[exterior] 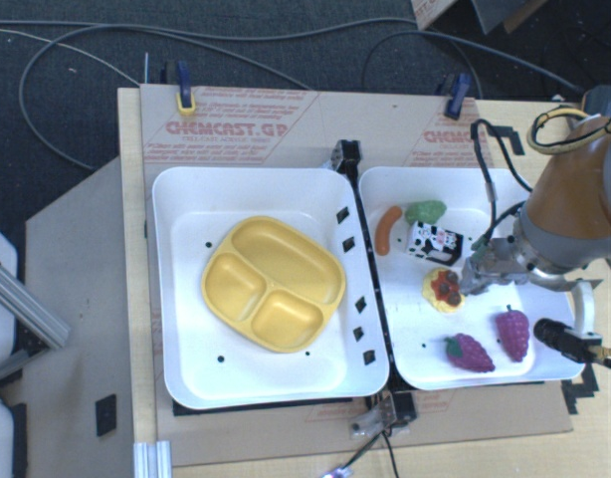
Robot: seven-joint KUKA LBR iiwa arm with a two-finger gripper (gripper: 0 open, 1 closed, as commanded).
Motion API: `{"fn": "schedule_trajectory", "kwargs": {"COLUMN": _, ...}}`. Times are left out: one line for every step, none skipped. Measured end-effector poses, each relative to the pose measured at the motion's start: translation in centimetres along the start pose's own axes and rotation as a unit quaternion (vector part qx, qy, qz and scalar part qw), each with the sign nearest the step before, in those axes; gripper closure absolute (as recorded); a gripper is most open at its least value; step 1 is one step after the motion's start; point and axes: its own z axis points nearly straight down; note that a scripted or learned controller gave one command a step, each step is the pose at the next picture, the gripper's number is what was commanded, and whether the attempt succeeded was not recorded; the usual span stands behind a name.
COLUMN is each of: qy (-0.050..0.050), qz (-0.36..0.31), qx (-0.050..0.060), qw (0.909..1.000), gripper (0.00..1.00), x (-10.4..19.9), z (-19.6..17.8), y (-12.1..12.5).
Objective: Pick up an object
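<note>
Toy foods are scattered in the right bin [415, 366], at the right of the frame: an orange sausage [386, 229], a green piece [425, 210], a black-and-white cow-patterned box [434, 241], a yellow slice with red topping [444, 291] and two purple grape bunches [469, 353] [513, 333]. The gripper [478, 275] is lowered just beside the yellow slice; its state cannot be told. A yellow divided plate [275, 283] is seen in the left bin [176, 267].

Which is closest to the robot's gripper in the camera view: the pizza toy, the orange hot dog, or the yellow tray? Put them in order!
From the gripper:
1. Pizza toy, just left of it.
2. Orange hot dog, at the right bin's left edge.
3. Yellow tray, in the left bin.
</note>
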Motion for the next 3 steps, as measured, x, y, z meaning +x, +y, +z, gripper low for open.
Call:
{"fn": "schedule_trajectory", "kwargs": {"qy": -0.001, "qz": 0.0, "qx": -0.003, "qw": 1.0, "gripper": 1.0, "x": -0.1, "z": -5.6, "y": -0.9}}
{"fn": "schedule_trajectory", "kwargs": {"qy": -0.002, "qz": 0.0, "qx": -0.003, "qw": 1.0, "gripper": 1.0, "x": -0.9, "z": -10.3, "y": -0.8}}
{"fn": "schedule_trajectory", "kwargs": {"qy": -0.002, "qz": -0.001, "qx": -0.003, "qw": 1.0, "gripper": 1.0, "x": -0.9, "z": -14.1, "y": -0.7}}
